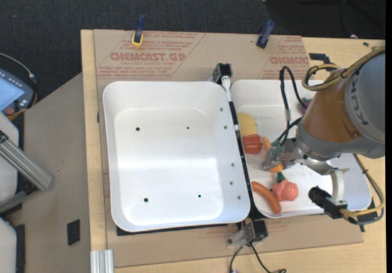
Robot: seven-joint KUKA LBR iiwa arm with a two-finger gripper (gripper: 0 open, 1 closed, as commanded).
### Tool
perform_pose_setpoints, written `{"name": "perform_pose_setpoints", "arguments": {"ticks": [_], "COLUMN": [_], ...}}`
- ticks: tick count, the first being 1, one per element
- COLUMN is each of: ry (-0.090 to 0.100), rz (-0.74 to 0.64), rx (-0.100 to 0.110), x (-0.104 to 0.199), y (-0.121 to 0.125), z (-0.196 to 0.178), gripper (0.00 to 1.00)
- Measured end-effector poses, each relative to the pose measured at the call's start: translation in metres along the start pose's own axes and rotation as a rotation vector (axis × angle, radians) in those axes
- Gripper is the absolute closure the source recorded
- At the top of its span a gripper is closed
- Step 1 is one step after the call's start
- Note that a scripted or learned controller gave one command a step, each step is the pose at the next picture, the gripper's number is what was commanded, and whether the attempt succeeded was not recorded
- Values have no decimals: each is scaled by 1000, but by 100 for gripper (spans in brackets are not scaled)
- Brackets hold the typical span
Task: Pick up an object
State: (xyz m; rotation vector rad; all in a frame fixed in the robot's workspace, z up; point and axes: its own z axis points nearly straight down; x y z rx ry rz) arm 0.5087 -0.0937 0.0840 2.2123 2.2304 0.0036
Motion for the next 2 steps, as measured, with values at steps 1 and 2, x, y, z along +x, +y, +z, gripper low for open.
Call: {"name": "perform_pose_setpoints", "arguments": {"ticks": [1, 2], "ry": [0, 2], "rz": [-1, 1], "rx": [-10, 2], "x": [60, 129], "y": [13, 9], "z": [-107, -100], "gripper": [100, 100]}}
